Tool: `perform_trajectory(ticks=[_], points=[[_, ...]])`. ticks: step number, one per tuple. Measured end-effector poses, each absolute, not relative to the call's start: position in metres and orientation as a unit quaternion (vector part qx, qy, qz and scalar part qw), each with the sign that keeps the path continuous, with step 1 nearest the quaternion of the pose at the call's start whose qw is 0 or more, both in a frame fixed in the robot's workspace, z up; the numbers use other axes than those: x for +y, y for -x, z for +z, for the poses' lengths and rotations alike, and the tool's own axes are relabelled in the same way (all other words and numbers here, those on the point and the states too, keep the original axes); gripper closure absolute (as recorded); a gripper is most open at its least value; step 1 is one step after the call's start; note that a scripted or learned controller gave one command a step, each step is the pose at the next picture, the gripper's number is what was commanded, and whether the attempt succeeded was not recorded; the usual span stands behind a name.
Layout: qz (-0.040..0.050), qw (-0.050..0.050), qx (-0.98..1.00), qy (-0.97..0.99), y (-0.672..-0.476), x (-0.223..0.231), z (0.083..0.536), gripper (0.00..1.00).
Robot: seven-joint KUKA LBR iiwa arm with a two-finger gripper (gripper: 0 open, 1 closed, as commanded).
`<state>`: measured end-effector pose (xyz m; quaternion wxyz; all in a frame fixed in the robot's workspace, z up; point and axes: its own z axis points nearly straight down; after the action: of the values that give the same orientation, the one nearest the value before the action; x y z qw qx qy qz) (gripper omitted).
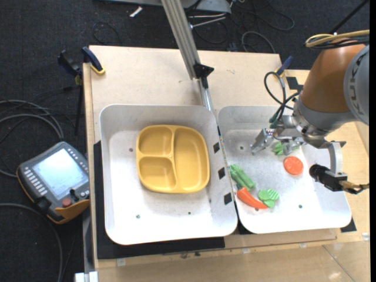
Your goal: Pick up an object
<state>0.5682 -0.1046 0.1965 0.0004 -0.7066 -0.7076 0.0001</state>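
Right bin, white, shallow: orange round piece near its middle; green piece, orange carrot-like piece and small green piece toward its left edge. Gripper low over the bin's upper part; finger state cannot be told. Left of it, second bin with yellow divided tray. Bench pale wood; floor black, cabled; teach pendant far left.

Right bin contents: one round orange-red piece at centre; one elongated green vegetable lying diagonally at the left wall; one orange carrot touching a green ridged piece.
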Motion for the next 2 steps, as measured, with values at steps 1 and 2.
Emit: perform_trajectory(ticks=[1,2], points=[[-0.0001,0.0,-0.707,0.707,-0.568,-0.105,0.197,0.0],[0.0015,0.001,-0.707,0.707,-0.57,-0.105,0.153,0.0]])
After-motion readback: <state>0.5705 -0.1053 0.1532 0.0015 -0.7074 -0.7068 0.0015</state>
